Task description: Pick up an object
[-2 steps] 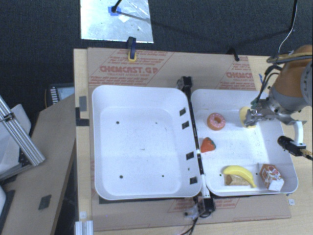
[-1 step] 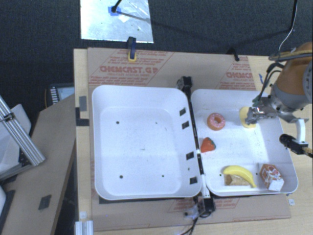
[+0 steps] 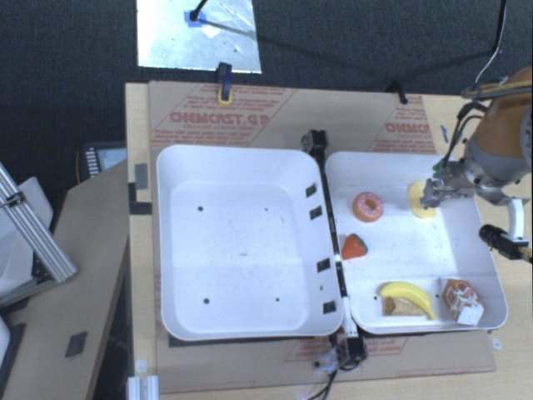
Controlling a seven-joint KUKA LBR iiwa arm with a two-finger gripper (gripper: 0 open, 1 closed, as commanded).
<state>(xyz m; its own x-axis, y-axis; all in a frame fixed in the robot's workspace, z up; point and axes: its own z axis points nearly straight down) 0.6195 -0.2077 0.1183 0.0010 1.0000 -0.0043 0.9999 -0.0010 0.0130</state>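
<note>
In the right bin [image 3: 475, 223] lie a pink donut [image 3: 367, 207], a red strawberry [image 3: 354, 247], a yellow banana [image 3: 408, 294] resting over a tan slice of bread [image 3: 400, 307], and a small red-and-white box [image 3: 462, 300]. A yellow round object [image 3: 419, 199] sits at the bin's far right part. My gripper [image 3: 435, 192] is low over the right side of that yellow object and partly covers it. The grey arm with its orange band [image 3: 504, 127] comes in from the right edge.
The left bin [image 3: 166, 223] is beside the right one, with a black clipped divider [image 3: 326, 240] between them. Both stand on a cardboard sheet [image 3: 275, 111]. A metal plate [image 3: 198, 23] lies beyond the bench, and an aluminium rail [image 3: 33, 232] stands at far left.
</note>
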